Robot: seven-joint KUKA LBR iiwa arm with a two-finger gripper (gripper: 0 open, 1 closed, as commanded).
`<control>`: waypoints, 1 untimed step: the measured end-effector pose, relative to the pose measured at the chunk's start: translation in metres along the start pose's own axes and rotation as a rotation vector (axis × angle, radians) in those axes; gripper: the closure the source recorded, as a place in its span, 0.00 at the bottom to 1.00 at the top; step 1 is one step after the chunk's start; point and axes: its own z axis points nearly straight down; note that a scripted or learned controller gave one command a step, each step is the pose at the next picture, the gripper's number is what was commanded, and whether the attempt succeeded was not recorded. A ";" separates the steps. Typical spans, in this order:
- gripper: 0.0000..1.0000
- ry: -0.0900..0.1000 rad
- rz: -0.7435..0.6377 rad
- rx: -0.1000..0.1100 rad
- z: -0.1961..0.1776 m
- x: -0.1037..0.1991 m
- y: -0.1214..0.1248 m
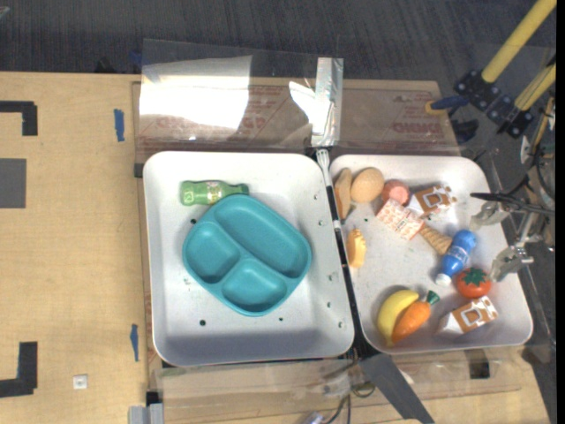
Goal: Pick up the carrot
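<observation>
I saw the gripper (510, 237) at the right edge of the right bin (508, 329), but its thin metal parts were blurred against the clutter and I could not tell its opening. The carrot (413, 318) lay well apart from it, toward the near left, touching a yellow fruit (395, 309). Between them stood a tomato (473, 283) and a blue bottle (457, 253). A small carton (474, 314) lay beside the carrot. The left bin (168, 325) held a teal tray (247, 253).

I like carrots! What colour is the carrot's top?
Green, on an orange carrot, seen in the camera view.
</observation>
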 end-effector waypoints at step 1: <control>0.00 0.010 -0.038 -0.005 0.105 -0.036 -0.001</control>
